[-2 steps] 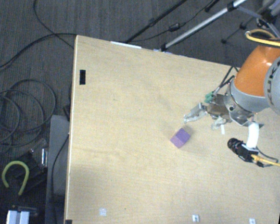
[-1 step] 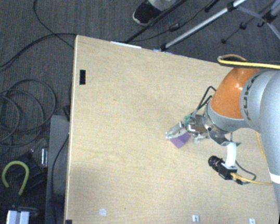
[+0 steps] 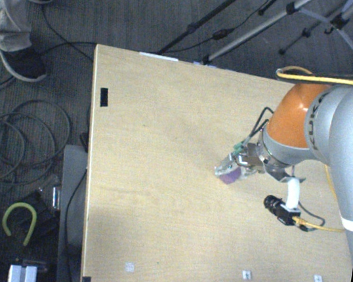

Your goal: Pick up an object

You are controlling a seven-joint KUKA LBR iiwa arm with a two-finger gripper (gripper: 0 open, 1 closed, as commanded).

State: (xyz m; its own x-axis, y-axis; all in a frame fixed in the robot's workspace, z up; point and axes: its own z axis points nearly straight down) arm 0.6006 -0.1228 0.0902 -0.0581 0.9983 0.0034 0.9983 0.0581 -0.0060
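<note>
At right of centre, the gripper [image 3: 238, 160] hangs over the bare tan desk [image 3: 156, 187], a purple-tinted object [image 3: 228, 174] at its tip.

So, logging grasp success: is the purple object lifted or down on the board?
Cannot tell: purple object sits at the gripper tip, height unclear.

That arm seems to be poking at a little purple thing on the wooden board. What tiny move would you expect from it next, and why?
Probably a short, slow lift straight up. The gripper sits right at the small purple and clear object on the tan wooden board, but the grip itself is too small to make out, so a gentle rise would show whether the object comes along.
</note>
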